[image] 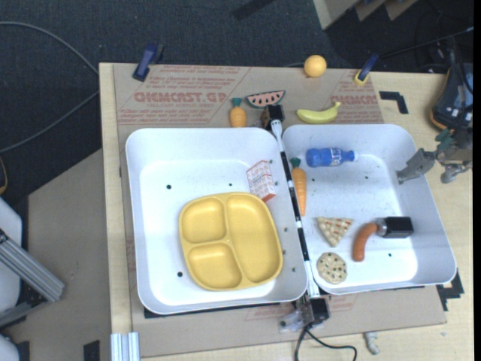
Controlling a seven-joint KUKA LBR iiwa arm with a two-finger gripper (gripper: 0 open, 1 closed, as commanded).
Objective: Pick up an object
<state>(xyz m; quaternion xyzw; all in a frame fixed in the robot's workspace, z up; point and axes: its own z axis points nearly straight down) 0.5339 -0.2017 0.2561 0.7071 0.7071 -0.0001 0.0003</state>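
The bench's cardboard sheet (180,89) reads "CHEMCAST GP" in red behind the left bin (150,201). The gripper (430,168) hangs over the right bin's (421,262) far right rim, its fingers spread open and empty. A blue bottle (329,157) with a white label lies toward that bin's back, left of the gripper; a red-printed carton (261,180) lies in the left bin.

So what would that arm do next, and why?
Probably swing the gripper inward over the right bin and lower toward one item. It sits at the bin's right edge with nothing between its fingers, while the black block and sausage lie closest, with bare floor around them.
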